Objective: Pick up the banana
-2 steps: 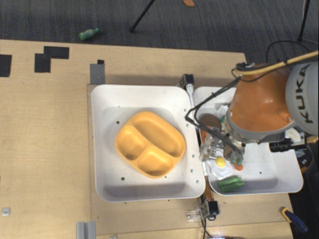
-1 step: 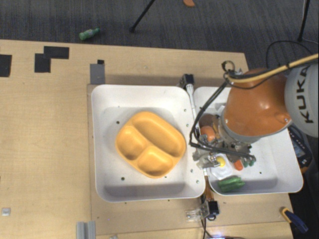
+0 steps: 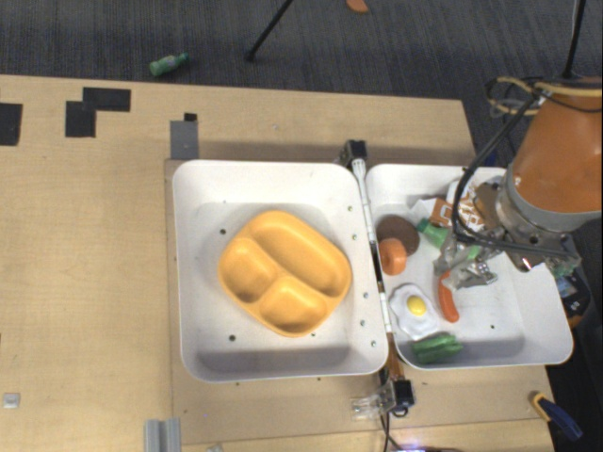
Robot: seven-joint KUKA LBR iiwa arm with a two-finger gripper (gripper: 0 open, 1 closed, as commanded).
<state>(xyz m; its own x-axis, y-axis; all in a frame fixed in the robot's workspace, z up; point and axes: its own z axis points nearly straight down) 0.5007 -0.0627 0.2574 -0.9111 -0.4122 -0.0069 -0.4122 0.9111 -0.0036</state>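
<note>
With the grey two-finger gripper (image 3: pixel 466 273) low over the right shallow white bin (image 3: pixel 509 332), its opening impossible to judge, and the banana probably hidden beneath the orange-banded arm (image 3: pixel 565 158), locate the fruit before closing.

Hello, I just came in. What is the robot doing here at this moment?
The KUKA arm reaches in from the right, and its gripper hangs over the right bin among toy foods: a fried egg, an orange carrot and a green vegetable. I cannot pick out a banana. A yellow divided tray lies in the left bin.
</note>
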